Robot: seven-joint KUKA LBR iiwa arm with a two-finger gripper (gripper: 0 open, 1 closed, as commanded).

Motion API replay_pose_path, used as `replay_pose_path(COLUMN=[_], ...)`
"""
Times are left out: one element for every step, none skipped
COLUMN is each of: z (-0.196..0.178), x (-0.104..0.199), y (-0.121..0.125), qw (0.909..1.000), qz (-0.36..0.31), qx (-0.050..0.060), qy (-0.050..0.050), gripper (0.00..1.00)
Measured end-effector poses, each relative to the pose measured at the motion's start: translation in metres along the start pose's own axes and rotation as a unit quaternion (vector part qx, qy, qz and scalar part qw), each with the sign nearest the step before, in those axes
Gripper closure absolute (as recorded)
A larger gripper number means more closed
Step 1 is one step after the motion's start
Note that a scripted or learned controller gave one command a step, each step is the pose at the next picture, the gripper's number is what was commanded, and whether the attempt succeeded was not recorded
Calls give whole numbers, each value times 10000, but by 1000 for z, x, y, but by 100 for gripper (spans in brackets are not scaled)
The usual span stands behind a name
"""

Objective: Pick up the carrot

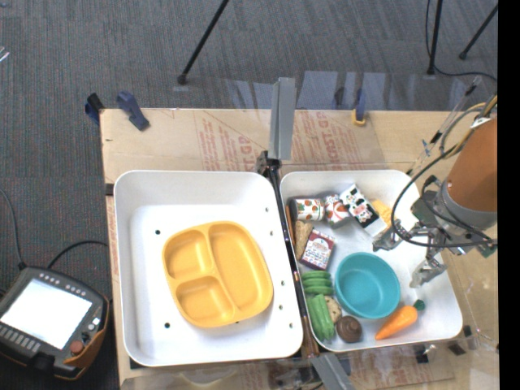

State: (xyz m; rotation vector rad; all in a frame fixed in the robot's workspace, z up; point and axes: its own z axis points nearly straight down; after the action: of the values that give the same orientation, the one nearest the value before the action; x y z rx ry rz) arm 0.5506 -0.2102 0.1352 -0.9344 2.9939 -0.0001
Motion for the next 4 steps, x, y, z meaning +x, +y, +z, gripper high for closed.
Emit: replay_pose_path(z=[42, 35, 40, 21], x=[29, 3, 28, 19], y=[45, -1, 59, 12], qw=[9988, 9989, 9995, 9968], qz=[-483, 465, 299, 804], qx=[57, -9, 102, 2], qy=[-72, 6, -92, 3], gripper=[0, 0, 0, 0])
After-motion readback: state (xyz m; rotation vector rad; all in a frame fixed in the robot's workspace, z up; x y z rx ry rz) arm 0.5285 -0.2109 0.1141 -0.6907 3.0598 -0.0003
